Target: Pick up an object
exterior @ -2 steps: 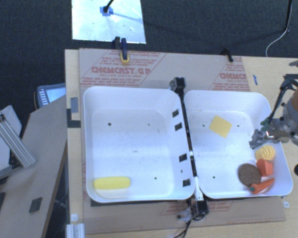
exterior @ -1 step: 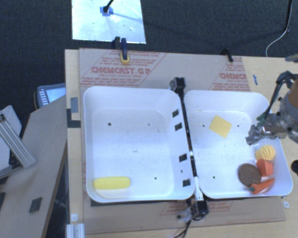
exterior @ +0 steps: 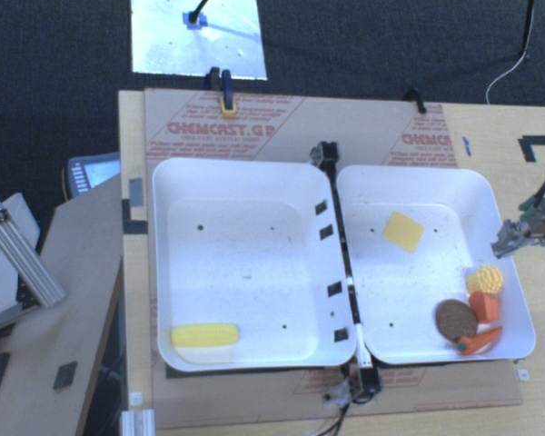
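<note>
Corn (exterior: 487,280) lies just below our claw (exterior: 509,241), crowded against the bin's (exterior: 409,182) corner with other toy food. We cannot tell the claw's state.

A robotics lab: taped bench (exterior: 282,121), twin white bins (exterior: 245,175).

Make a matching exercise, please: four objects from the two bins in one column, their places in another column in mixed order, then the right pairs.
Objects:
1. yellow oblong piece
2. flat yellow square
3. brown disc
4. corn cob

Places:
A. right bin, near its right wall
B. left bin, near front left corner
C. right bin, upper middle, alone
D. right bin, near front, left of the orange pieces

Pairs: 1-B, 2-C, 3-D, 4-A
</note>
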You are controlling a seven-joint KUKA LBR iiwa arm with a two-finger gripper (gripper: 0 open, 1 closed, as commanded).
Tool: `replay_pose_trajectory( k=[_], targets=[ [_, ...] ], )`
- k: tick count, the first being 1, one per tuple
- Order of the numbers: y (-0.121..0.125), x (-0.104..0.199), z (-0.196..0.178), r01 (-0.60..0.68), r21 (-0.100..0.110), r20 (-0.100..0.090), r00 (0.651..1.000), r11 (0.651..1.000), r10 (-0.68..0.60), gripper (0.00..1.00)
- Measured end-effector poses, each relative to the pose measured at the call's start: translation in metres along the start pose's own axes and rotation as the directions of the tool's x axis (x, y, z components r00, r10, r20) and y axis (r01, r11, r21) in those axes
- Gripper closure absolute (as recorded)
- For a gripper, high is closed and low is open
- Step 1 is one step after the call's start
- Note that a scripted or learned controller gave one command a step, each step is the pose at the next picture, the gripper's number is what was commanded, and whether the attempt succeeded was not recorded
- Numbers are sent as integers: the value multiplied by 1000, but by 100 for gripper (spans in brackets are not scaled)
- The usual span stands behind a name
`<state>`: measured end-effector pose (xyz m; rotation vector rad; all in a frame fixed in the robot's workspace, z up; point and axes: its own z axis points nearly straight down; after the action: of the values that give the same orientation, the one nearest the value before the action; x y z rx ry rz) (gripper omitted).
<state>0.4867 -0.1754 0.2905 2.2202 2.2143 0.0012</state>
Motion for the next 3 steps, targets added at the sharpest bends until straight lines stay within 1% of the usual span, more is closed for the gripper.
replay_pose_trajectory(
  k=[1, 2, 3],
  targets=[
    [-1, 69, 94, 12, 10, -8, 1000, 1000, -12, 100],
    [2, 117, -23, 14, -10, -4, 1000, 1000, -14, 100],
    [1, 253, -113, 23, -8, -10, 1000, 1000, -23, 100]
  ],
)
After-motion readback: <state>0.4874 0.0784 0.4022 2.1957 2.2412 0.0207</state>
